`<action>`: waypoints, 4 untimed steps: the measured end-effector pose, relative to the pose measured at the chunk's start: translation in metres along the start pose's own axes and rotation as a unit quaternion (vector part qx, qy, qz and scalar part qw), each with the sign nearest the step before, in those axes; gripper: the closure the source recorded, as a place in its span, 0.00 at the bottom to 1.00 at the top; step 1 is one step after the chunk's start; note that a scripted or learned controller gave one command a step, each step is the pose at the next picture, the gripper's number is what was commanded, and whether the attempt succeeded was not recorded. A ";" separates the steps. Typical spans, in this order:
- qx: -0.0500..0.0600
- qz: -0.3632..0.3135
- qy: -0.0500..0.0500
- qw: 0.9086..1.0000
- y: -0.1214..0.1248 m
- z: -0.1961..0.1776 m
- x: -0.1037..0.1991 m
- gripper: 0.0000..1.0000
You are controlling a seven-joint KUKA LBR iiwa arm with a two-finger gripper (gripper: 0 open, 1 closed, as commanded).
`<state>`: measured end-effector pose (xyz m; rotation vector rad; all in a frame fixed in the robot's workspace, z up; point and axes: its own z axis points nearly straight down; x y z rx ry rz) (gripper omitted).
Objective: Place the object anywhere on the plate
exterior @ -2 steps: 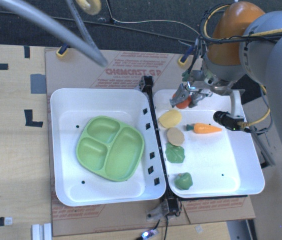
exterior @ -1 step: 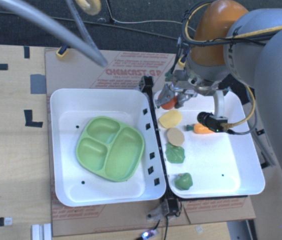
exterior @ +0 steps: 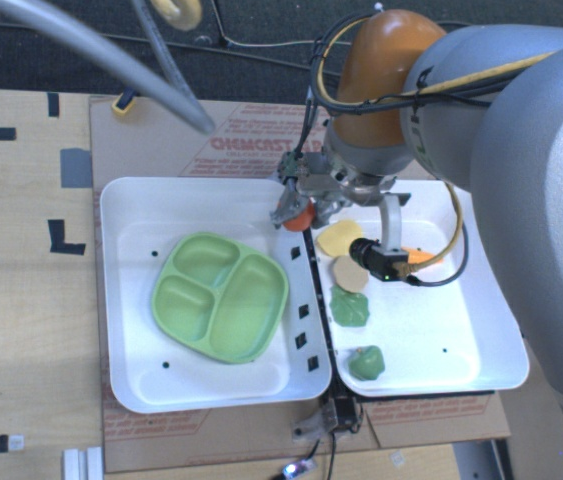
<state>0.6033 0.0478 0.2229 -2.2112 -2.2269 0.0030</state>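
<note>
Pale wooden bench [exterior: 21, 268] is seen beneath a brown cardboard sheet [exterior: 241, 148], on which two shallow white bins are set side by side. The grey arm [exterior: 521, 118], with its orange band [exterior: 386, 58], is brought in from the view's right and is bent down to the gripper [exterior: 296, 213], which is held over the meeting rims of the bins, near their far end.

The left white bin [exterior: 121, 298] is spread out to the view's left of the gripper, and the right white bin [exterior: 481, 338] to the view's right of it. A green plastic plate with three compartments [exterior: 221, 296] is laid flat in the left bin, nearer the camera than the gripper and to its left, well apart from it.

In the right bin a pale yellow flat disc [exterior: 339, 238] is found just beside the gripper, on its right. A tan round disc [exterior: 351, 275] is placed next, nearer the camera, touching or overlapping the yellow one. A lumpy green piece [exterior: 349, 310] is seen just beyond that, and a smaller green lump [exterior: 366, 363] farther still from the gripper.

A small orange-red object [exterior: 301, 218] is seen right at the gripper's tip, apart from the plate. Whether the gripper is spread, closed, or clamped on that object cannot be told.
</note>
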 end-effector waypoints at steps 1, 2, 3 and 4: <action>0.000 0.000 0.000 1.000 -0.015 0.009 0.052 1.00; -0.001 0.000 0.000 1.000 -0.018 0.015 0.103 1.00; -0.001 0.000 0.000 1.000 -0.036 -0.001 0.155 1.00; -0.001 0.002 0.000 1.000 -0.034 -0.001 0.152 0.00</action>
